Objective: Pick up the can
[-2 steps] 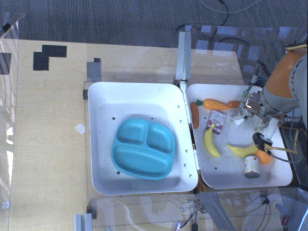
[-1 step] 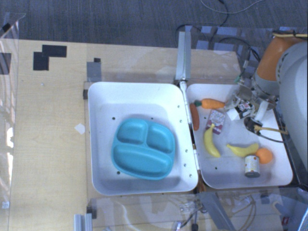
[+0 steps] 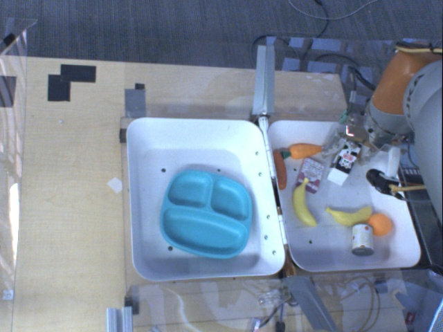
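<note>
The can (image 3: 360,239) is small and silvery with a pale label. It stands upright near the front of the right bin (image 3: 408,254), next to an orange (image 3: 380,224). My gripper (image 3: 344,142) hangs over the back of the same bin, far behind the can. It is just above a small black-and-white packet (image 3: 345,160). Whether it touches that packet I cannot tell.
The right bin also holds a carrot (image 3: 305,151), a red sausage-like piece (image 3: 279,169), a purple-and-white wrapper (image 3: 311,173) and two bananas (image 3: 302,205) (image 3: 349,215). A blue divided plate (image 3: 206,213) lies in the left bin (image 3: 145,185).
</note>
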Available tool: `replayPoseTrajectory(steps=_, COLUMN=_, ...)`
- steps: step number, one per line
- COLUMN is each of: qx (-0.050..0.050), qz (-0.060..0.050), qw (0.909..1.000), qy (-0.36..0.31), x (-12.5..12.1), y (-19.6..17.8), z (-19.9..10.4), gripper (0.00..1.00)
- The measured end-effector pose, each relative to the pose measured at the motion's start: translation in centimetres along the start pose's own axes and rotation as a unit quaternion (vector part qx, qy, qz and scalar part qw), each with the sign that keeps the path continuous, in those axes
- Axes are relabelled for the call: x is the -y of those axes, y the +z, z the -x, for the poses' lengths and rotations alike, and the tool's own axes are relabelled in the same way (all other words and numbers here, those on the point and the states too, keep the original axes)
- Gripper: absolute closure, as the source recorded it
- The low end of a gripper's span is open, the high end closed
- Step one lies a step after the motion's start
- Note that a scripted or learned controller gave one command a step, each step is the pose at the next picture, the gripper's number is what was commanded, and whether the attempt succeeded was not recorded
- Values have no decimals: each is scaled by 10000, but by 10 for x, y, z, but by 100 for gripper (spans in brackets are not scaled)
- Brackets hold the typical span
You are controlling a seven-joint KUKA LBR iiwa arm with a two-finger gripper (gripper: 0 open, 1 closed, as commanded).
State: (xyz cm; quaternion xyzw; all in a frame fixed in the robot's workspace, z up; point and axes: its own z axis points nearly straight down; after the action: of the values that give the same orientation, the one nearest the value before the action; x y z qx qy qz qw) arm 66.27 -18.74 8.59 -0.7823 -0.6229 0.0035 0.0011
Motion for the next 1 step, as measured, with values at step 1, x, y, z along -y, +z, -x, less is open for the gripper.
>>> replayPoseTrajectory(steps=1, qx=-9, qz=31, qw=10000, qy=-33, x=-2, y=-13, z=-3, gripper=100)
